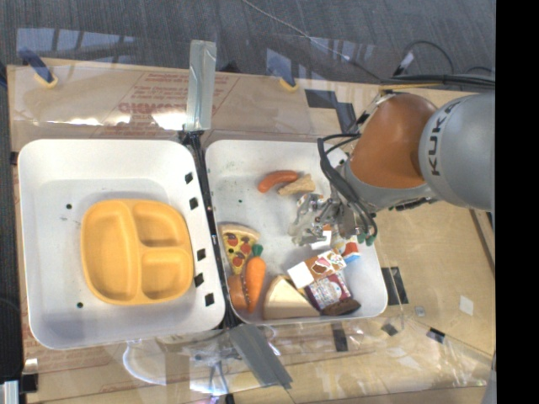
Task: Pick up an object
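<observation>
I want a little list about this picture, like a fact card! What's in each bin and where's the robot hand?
left bin: yellow tray with three sections
right bin: sausage, pizza slice, carrot, cheese wedge, small packets
toy pile: along the near edge of the right bin
gripper: low in the right bin, right of the middle, just below the sausage
holding something: cannot tell
arm: reaches in from the right

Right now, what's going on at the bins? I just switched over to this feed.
The arm reaches in from the right, its gripper low over the right bin, among toy food. Nothing visibly sits between its fingers. A sausage lies just above it; a pizza slice, carrot and cheese wedge sit lower down. The left bin holds a yellow divided tray.
</observation>
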